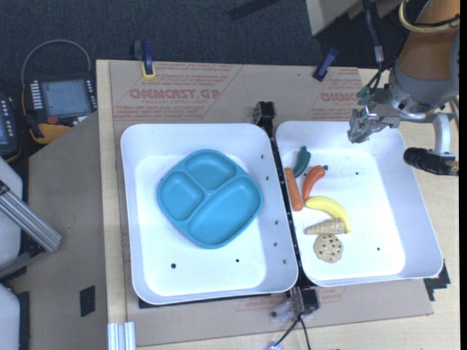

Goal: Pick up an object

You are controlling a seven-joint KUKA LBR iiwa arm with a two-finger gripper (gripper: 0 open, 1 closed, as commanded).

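The gripper (362, 131) hangs over the far edge of the right bin (387, 265), carrying nothing that can be seen; whether it is spread or pressed together cannot be told. No object is lifted: the banana (328, 209), cookie (328, 249), carrot (292, 188) and chilli (313, 179) lie in that bin, so the pick remains undone. The board (182, 86) beneath reads "CHEMCAST" in red.

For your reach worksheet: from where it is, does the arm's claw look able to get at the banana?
Probably yes. The claw hangs over the right bin's far corner, and the banana lies uncovered, with open bin floor between them; a cone touches it below.
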